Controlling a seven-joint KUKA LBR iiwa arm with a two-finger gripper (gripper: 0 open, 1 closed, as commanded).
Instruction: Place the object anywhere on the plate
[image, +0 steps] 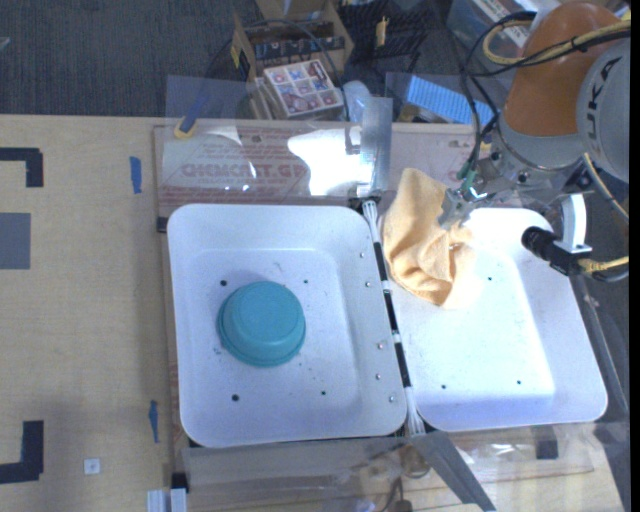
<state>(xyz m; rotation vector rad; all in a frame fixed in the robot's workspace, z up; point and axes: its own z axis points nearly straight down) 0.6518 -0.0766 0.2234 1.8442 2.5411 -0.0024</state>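
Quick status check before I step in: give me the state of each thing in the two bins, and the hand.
yellow cloth: crumpled, draped over the right bin's upper-left corner, top edge lifted at the hand.
teal plate: upside down, in the left bin, nothing on it.
hand: at the cloth's upper right edge, over the right bin; grip unclear.

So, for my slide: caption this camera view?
Gripper at yellow cloth in right bin; teal plate in left.

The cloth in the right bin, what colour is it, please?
Pale yellow-orange cloth, camera view.
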